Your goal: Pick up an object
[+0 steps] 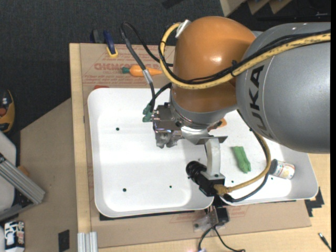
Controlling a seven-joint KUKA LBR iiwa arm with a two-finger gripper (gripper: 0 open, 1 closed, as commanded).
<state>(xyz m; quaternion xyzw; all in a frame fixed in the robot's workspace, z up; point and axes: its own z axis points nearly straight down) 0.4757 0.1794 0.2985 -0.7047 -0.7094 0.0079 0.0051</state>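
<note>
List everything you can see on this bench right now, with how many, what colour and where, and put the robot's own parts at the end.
bins: two, white, side by side on the bench
cardboard: one sheet, brown with red print, under the bins
green block: one, green, in the right-hand bin
small tube: one, white with a yellow end, near the right-hand bin's right edge
carrot: one, orange with a green end, on the cardboard above the bins
clip: one, blue and yellow, at the cardboard's top edge
arm: one, grey with an orange band, reaching in from the right
tool: one, dark metal, over the left-hand bin; fingers too hidden to judge
</note>
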